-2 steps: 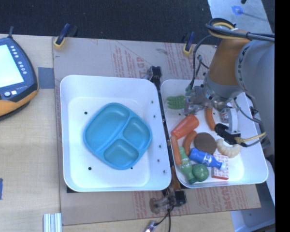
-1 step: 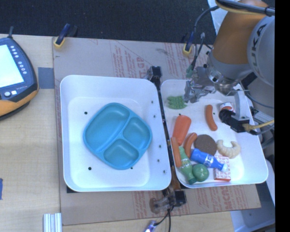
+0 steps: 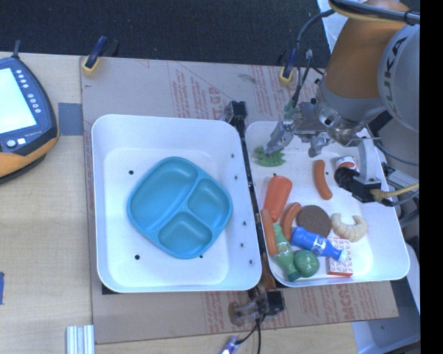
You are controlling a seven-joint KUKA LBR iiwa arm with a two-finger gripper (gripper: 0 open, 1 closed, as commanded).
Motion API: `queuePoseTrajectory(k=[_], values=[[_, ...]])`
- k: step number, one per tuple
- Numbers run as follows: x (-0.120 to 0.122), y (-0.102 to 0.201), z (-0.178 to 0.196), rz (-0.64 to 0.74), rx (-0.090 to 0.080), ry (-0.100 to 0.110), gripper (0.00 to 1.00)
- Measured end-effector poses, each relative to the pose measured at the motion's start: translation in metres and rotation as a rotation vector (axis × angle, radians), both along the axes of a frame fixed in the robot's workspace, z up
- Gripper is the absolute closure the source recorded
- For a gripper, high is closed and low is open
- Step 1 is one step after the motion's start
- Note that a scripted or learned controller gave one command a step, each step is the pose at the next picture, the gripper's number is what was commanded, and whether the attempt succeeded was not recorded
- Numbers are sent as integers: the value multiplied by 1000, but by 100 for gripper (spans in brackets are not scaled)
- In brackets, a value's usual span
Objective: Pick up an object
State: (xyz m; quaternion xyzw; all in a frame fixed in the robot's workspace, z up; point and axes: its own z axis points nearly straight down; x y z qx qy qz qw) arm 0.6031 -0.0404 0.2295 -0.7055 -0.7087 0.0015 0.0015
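**Gripper over the right bin's far corner**

From above: my gripper (image 3: pixel 295 140) hangs spread open, one finger seemingly touching a green leafy toy (image 3: pixel 269 155) in the right bin (image 3: pixel 387 260). A blue divided plate (image 3: pixel 179 206) fills the left bin (image 3: pixel 107 198).

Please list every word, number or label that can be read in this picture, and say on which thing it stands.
"UK", part of a larger word, on the arm.
Red print on the cardboard sheet: too blurred to read.
Screen of the handheld panel: washed out, nothing readable.
Red packet: too small to read.
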Motion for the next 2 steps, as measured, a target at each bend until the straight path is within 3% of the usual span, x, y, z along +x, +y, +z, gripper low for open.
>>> queuePoseTrajectory(k=[1, 2], values=[[38, -55, -107, -1, -2, 3, 0], [54, -54, -134, 1, -5, -5, 0]])
